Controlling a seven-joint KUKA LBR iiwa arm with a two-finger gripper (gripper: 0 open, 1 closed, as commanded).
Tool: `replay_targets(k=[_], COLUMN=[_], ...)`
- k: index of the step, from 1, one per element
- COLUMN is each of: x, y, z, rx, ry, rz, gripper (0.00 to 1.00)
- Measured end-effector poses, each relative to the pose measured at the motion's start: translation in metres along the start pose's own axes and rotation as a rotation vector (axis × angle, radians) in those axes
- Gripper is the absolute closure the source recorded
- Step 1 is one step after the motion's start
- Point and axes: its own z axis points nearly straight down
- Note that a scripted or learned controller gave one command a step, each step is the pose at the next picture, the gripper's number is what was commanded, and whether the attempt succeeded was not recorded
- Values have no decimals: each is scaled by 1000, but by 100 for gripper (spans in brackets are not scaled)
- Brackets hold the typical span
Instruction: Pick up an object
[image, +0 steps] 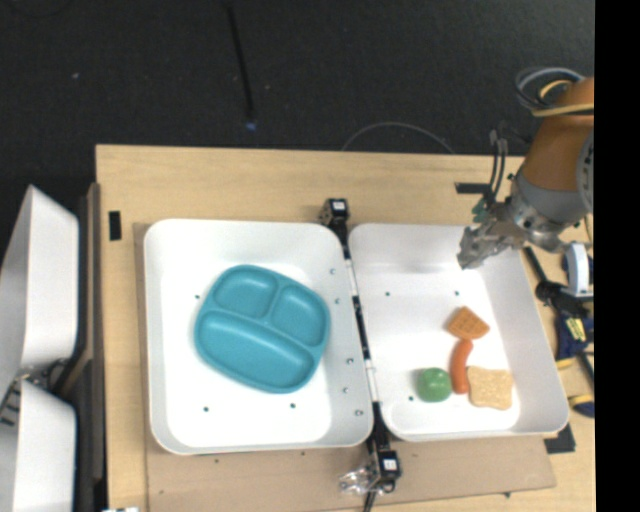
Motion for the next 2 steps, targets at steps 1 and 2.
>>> replay_targets(k=[1, 2], x=[6, 5], y=[0, 1], z=[-47, -100], rx=[-1, -2], ry=[-1, -1], rz=[-1, -1], gripper=[100, 100])
